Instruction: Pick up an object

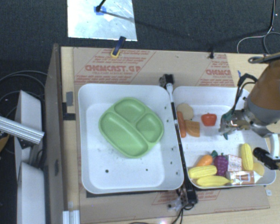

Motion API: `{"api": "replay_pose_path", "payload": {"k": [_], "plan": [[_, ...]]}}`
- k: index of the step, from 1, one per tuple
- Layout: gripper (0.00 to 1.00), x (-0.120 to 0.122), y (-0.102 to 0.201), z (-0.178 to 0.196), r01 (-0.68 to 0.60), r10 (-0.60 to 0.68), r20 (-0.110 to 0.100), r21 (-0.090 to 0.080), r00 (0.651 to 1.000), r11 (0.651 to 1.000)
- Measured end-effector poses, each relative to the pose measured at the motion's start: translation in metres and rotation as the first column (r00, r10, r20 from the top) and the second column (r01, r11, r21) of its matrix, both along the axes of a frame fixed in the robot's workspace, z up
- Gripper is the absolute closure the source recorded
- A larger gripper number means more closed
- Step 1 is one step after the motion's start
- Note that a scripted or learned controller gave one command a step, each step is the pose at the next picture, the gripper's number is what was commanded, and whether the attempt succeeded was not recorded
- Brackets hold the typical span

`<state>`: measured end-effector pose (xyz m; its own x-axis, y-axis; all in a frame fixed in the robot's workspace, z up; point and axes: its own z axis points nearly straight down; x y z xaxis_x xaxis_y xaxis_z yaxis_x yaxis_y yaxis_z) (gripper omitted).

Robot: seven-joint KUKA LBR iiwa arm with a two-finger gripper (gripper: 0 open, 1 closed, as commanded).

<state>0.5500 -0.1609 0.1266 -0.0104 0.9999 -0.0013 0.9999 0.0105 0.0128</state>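
The right bin [210, 96] holds several toy foods. A red pepper [208, 119] lies near its middle, with an orange cheese wedge [193, 128], a carrot [181, 124] and a beige potato [185, 110] to its left. Along the front edge lie an orange [205, 160], two bananas [203, 171], purple grapes [220, 163], a small box [234, 162], a corn cob [246, 156] and a carton [243, 176]. My gripper [227, 124] hangs low over the bin floor, just right of the red pepper, with nothing visibly in it.
The left bin [91, 143] holds a green divided plate [131, 126]. A black divider rail [175, 125] runs between the bins. The arm's grey body and orange band [268, 92] cover the right bin's far right side. Cables lie on the dark floor behind the bench.
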Motion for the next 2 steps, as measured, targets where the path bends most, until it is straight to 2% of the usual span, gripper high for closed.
{"api": "replay_pose_path", "payload": {"k": [1,2], "plan": [[1.00,0.001,0.000,0.011,-0.002,0.002,0.003,0.000,1.000,1.000],[1.00,0.011,0.055,-0.024,0.002,-0.002,-0.014,0.003,1.000,1.000]]}}
